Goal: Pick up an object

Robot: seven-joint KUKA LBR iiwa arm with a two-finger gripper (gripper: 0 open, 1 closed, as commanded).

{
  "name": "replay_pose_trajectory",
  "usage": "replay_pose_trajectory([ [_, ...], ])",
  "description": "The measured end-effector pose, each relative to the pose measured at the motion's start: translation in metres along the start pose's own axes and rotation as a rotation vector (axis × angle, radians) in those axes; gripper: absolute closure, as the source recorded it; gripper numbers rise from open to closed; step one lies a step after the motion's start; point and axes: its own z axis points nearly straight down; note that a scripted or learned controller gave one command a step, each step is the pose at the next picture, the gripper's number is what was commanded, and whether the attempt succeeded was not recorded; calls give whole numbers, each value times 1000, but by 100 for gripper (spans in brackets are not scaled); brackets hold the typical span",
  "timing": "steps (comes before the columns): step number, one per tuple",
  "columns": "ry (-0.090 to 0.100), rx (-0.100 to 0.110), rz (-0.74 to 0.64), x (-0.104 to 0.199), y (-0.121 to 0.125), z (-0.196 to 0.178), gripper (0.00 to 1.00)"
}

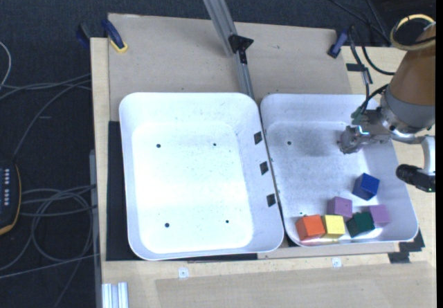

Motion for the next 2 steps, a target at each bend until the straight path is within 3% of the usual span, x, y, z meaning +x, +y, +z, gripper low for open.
replay_pose_trajectory([
  [1, 0, -1, -1, 0, 2, -55, 100],
  [2, 5, 6, -5, 51, 9, -50, 100],
])
